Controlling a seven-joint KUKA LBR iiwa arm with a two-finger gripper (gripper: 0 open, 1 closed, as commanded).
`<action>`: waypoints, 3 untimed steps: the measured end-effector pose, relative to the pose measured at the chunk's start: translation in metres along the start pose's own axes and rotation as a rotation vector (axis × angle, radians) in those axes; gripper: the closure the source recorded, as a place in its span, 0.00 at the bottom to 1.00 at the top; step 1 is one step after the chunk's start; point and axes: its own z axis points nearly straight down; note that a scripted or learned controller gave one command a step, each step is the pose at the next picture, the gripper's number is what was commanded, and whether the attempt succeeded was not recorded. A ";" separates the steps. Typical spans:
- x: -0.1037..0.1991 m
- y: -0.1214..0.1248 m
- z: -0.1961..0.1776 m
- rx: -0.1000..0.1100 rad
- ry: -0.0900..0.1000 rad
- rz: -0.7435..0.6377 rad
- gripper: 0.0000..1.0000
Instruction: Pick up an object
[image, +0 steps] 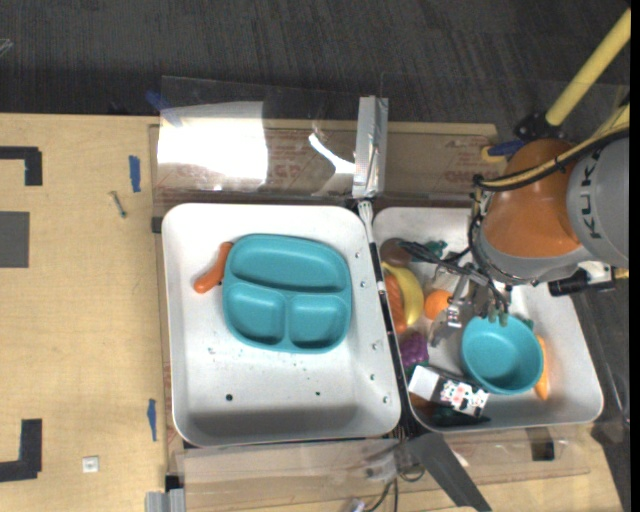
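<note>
1. While my fingers (470, 308) hang low over the right bin (585, 385), they point down at the near-left rim of a teal bowl (500, 356); I cannot tell whether they are apart or together, since the metal parts blur into the clutter under them.
2. That teal bowl sits upright in the middle of the right bin, mouth up, just beside my fingers, and nothing shows between them that I could call held.
3. An orange ball (437, 303) lies just left of my fingers, touching a yellow banana (403, 290) that runs along the bin's left wall.
4. A purple thing (413, 351) lies below the banana, near the bowl's left side.
5. A white box with dark marks (449, 391) lies tilted in the front left corner of that bin, just below the bowl.
6. An orange stick (542, 368) pokes out along the bowl's right side, partly hidden by it.
7. A green thing (431, 246) lies at the back of the bin, too small to name.
8. My arm (535, 205) comes in from the right, its orange band above the wrist.
9. Left of all this, the left bin (200, 400) holds a teal divided plate (285, 291) with an orange carrot (211, 271) touching its left edge.
10. Both bins rest side by side on the table (70, 330).
</note>
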 end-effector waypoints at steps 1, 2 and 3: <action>0.064 -0.013 -0.002 -0.003 -0.016 0.169 0.00; 0.080 -0.020 -0.012 -0.015 -0.042 0.344 0.00; 0.082 -0.019 -0.009 -0.015 -0.035 0.438 0.00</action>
